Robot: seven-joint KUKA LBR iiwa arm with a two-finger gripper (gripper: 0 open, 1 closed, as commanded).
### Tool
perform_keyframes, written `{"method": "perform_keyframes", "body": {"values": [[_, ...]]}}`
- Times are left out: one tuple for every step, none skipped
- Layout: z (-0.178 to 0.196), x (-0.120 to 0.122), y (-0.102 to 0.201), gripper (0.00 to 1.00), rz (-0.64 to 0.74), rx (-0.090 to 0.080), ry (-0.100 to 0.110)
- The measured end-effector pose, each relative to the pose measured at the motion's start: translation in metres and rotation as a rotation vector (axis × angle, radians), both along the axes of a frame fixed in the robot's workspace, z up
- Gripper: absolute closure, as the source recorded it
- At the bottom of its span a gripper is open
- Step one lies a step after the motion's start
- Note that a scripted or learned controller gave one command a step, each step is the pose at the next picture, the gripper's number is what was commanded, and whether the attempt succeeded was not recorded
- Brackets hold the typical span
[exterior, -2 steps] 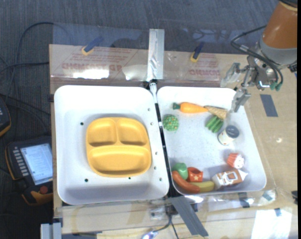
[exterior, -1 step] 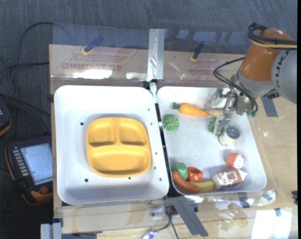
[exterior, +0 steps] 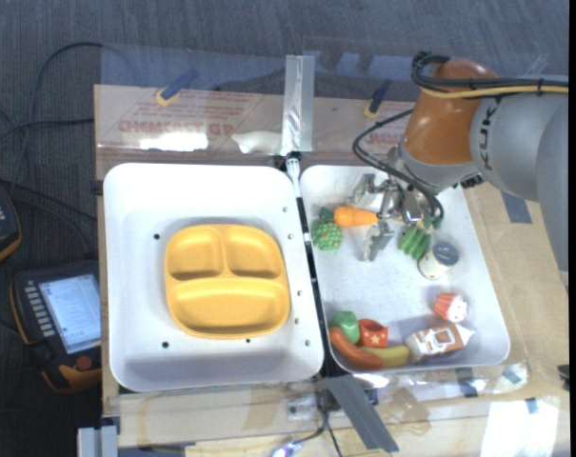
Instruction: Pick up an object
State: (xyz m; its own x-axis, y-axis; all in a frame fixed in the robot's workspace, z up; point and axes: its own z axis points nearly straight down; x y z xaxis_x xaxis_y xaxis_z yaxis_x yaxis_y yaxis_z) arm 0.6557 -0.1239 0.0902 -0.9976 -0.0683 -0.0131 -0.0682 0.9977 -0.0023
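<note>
Dark grey carpet surrounds a bench topped with taped-down cardboard (exterior: 173, 112), on which two shallow white bins sit side by side. In the left bin (exterior: 126, 208) lies a yellow divided plate (exterior: 228, 279) with three compartments, flat and roughly centred. The right bin (exterior: 487, 284) holds a scatter of toy food: an orange carrot (exterior: 354, 217) near the upper left, a green broccoli piece (exterior: 327, 237) just below and touching it, a green pepper-like piece (exterior: 414, 243) to the right, and a small round grey-and-white item (exterior: 440, 257) just beside that. Lower down sit a small red-and-white piece (exterior: 450, 306), a white carton with a red label (exterior: 437, 341), a red block (exterior: 373, 332), a red sausage (exterior: 354, 352) and a yellow banana (exterior: 394, 355) along the near wall. From the right, the grey arm with its orange band (exterior: 440, 122) reaches over the upper part of the right bin. Its gripper (exterior: 387, 222) hangs over the bin floor between the carrot and the green pepper-like piece, with the metal fingers (exterior: 376, 244) spread apart and nothing between them; the carrot's right end lies just beside the left finger.
</note>
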Motion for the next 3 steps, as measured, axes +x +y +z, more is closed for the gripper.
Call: {"method": "perform_keyframes", "body": {"values": [[0.002,0.013,0.025,0.0,-0.028,-0.005,0.014],[0.001,-0.05,-0.021,0.0,0.108,-0.004,0.0],[0.012,-0.048,-0.02,1.0,0.108,-0.008,-0.006]]}}
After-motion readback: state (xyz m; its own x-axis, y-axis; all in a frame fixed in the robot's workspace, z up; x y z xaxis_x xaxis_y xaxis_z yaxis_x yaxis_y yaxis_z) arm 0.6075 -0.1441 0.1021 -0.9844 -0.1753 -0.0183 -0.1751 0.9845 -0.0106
